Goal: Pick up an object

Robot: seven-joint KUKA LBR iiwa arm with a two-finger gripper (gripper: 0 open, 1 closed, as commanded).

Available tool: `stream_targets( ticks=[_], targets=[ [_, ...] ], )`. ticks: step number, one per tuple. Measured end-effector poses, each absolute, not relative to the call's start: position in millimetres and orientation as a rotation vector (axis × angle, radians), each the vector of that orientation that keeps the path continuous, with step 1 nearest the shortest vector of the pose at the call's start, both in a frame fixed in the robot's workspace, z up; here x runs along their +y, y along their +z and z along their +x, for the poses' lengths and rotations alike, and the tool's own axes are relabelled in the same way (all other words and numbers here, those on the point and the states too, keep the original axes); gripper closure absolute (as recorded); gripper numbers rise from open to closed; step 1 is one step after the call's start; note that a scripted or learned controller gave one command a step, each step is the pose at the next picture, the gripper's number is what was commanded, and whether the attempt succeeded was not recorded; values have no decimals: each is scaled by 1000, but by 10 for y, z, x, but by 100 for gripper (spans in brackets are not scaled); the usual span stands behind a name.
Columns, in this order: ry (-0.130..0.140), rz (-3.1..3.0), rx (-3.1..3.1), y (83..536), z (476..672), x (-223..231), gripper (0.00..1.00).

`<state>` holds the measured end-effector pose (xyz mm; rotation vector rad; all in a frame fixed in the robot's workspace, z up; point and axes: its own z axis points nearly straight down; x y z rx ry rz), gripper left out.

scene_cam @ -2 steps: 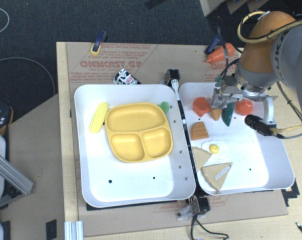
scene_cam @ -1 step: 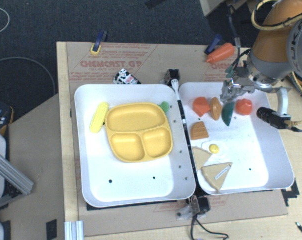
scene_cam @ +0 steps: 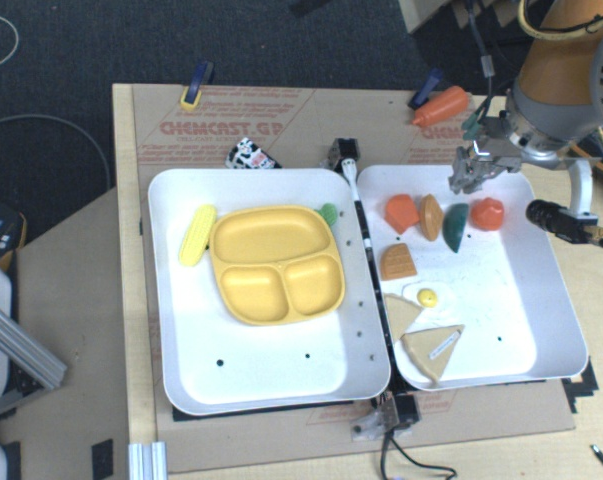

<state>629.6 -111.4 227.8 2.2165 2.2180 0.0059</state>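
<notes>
Nothing is lifted yet: our claw (scene_cam: 471,175) hovers over the right bin (scene_cam: 541,358), just above the dark green piece (scene_cam: 455,225). We cannot tell its state; descent and grasp remain.

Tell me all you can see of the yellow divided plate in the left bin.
The yellow divided plate looks like smooth, matte plastic, with rounded corners. It has three compartments: one wide across the far side, two smaller nearer the camera. It lies flat, slightly rotated, in the left bin. A yellow corn cob lies against its left rim; a small green piece sits at its far right corner.
</notes>
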Motion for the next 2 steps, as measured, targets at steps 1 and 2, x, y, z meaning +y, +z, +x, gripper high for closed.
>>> stream_targets(
  ticks=[1, 2],
  targets=[
    [-3, 2222, 2228, 2161, 5911, -747, 100],
    [-3, 2223, 2228, 2141, 5532, -419, 100]
  ],
)
